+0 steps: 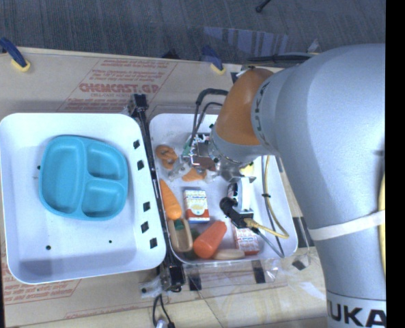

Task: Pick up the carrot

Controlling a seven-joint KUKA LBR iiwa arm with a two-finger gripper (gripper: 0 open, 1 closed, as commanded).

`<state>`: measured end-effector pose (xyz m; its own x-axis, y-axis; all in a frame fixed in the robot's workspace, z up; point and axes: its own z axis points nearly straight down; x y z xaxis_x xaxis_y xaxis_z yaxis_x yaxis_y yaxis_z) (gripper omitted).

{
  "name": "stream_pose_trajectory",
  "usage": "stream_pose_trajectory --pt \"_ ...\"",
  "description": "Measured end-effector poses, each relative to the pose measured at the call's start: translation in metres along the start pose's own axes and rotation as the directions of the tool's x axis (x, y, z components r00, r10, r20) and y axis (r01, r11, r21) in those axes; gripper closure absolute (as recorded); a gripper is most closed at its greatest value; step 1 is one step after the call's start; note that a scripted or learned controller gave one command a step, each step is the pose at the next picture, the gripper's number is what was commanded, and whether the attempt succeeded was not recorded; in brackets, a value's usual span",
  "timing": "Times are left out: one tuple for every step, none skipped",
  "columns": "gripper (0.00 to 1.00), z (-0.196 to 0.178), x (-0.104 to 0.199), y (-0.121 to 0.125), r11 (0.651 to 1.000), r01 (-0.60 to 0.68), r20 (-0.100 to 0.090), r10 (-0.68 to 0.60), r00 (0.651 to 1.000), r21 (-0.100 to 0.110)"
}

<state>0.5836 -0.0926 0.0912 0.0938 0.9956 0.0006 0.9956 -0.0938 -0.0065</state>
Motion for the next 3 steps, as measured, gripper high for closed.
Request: stream_pose_trajectory --pt "1.00 -0.0098 0.0005 0.0001 1.000 0.005 0.000 -0.005 1.000 0.002" --pt "0.00 -0.0097 0.0006 0.0000 1.000 0.005 0.000 -0.005 1.000 0.002" --pt "1.00 -0.0192 0.0013 0.0002 1.000 0.009 -0.001 -0.009 1.000 0.004"
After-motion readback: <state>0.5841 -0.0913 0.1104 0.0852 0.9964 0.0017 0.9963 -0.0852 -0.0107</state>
